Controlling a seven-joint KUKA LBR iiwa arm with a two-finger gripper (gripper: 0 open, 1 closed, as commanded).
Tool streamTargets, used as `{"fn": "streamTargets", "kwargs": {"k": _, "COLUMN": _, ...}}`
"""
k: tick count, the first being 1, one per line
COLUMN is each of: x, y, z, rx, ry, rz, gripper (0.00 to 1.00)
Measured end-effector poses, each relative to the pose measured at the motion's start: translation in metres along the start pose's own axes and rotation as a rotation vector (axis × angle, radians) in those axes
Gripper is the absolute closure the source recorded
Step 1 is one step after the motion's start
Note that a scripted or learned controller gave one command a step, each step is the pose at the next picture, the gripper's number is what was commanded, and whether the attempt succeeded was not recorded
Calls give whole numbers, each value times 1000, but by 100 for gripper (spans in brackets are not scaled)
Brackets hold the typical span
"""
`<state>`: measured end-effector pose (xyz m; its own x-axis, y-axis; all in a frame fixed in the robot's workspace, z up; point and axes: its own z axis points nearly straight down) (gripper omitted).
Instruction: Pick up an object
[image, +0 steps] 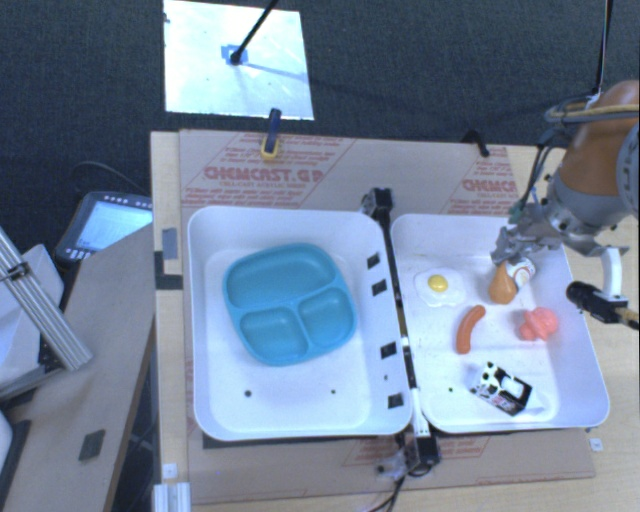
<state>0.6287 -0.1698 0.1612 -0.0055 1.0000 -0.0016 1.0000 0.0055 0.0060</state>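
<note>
An orange, pear-shaped toy (502, 285) lies in the right bin (590, 395), in its upper part, right of centre in the frame. Its long axis runs nearly up and down the picture, the narrow whitish end pointing up toward the tool (517, 252) and the rounded end pointing down. The tool sits just over that narrow end; whether it touches or clamps the toy cannot be told.

The arm (600, 160) comes in from the upper right, wrist bent down and leftward into the bin.

Nearby lie a fried egg toy (438, 286), a sausage (469, 329), a pink lump (538, 324) and a black-and-white item (502, 388). A blue divided tray (288, 302) lies in the left bin (215, 400).
</note>
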Motion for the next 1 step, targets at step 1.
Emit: {"fn": "streamTargets", "kwargs": {"k": 1, "x": -5, "y": 2, "z": -64, "rx": -2, "ry": -1, "rz": 0, "gripper": 100}}
